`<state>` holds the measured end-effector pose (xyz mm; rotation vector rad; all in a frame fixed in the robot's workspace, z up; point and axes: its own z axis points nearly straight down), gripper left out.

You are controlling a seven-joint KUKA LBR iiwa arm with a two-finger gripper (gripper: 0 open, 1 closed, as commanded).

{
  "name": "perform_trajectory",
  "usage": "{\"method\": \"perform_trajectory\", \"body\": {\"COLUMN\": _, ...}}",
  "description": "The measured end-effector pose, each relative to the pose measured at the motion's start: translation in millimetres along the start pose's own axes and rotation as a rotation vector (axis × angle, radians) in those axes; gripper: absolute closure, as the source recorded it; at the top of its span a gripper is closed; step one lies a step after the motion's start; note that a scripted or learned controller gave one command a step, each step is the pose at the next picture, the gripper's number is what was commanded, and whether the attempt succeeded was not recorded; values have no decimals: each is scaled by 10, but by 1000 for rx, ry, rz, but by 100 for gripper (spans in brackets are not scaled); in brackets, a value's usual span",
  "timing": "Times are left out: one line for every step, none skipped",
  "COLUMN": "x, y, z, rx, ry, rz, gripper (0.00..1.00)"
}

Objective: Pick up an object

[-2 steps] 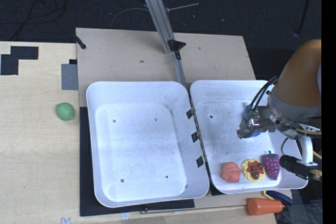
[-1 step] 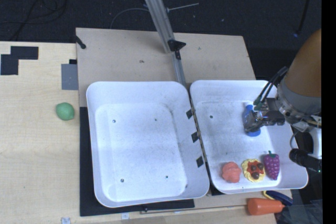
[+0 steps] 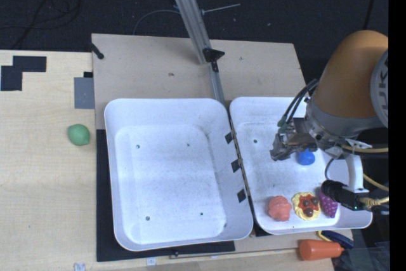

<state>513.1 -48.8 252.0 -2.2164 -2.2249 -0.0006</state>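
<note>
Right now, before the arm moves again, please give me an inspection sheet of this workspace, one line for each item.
Surface: two white bins side by side, left bin, right bin, on a tan board.
Job's things: blue ball, pink lump, yellow toy, purple grapes, all in the right bin.
Clutter: green ball and orange carrot outside the bins.
Grippers: gripper low over the right bin beside the blue ball.
Cables: dark wires at the wrist.
Surroundings: metal rail, dark floor.

The bench (image 3: 38,155) bears two white bins (image 3: 168,174) and a green ball (image 3: 78,134).
</note>
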Motion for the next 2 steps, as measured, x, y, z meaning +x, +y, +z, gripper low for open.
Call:
{"method": "perform_trajectory", "body": {"x": 553, "y": -59, "z": -41, "rx": 0, "ry": -1, "rz": 1, "gripper": 100}}
{"method": "perform_trajectory", "body": {"x": 1041, "y": -160, "z": 119, "rx": 2, "ry": -1, "rz": 1, "gripper": 100}}
